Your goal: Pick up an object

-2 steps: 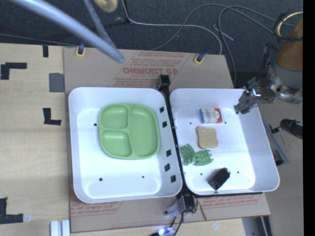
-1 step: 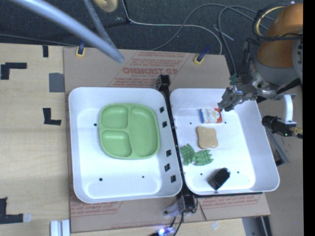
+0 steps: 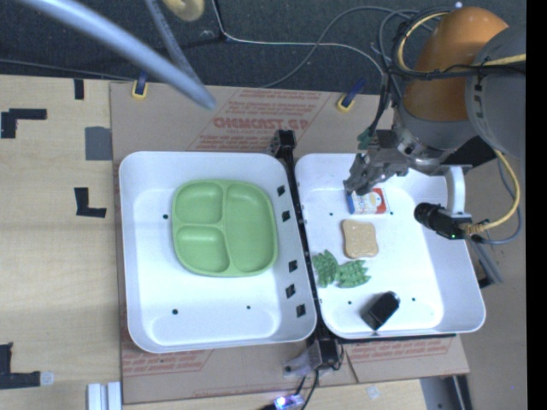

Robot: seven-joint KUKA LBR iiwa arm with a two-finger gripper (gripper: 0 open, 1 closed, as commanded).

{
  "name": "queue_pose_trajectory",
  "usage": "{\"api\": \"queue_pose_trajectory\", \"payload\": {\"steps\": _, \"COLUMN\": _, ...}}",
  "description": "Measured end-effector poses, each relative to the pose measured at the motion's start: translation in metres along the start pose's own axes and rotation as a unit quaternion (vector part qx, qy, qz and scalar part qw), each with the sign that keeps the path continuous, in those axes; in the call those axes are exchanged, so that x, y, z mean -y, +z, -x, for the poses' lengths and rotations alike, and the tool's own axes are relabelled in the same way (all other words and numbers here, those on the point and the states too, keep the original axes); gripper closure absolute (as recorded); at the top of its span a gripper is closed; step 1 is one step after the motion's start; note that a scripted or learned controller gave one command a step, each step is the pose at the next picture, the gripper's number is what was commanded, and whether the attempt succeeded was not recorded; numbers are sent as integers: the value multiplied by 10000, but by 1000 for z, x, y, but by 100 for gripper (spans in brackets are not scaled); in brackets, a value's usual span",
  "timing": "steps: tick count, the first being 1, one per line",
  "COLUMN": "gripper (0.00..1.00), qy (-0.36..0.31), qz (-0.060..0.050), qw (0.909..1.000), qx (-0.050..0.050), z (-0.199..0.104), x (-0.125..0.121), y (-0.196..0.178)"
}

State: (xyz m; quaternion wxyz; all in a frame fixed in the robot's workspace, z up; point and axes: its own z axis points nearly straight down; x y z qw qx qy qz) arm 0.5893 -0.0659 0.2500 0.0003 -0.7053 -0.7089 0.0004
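Four objects [image 3: 361, 238] right, one green plate [image 3: 226, 227] left.

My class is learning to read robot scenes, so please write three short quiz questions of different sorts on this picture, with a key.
1. Multiple choice: What lies in the left bin? A) a black block B) a green divided plate C) a slice of toast
2. True or false: The gripper is above the red, white and blue packet in the right bin.
3. Fill in: The leafy green piece lies just below the ____.

Key
1. B, the green divided plate.
2. True.
3. Toast: the toast slice lies between the packet and the greens, and the black block is nearest the bin's front rim.
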Motion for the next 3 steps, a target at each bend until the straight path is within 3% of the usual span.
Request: {"api": "queue_pose_trajectory", "payload": {"steps": 3, "gripper": 100, "qy": -6, "qz": 1, "qw": 10000, "qx": -3, "z": -163, "x": -24, "y": 10}}
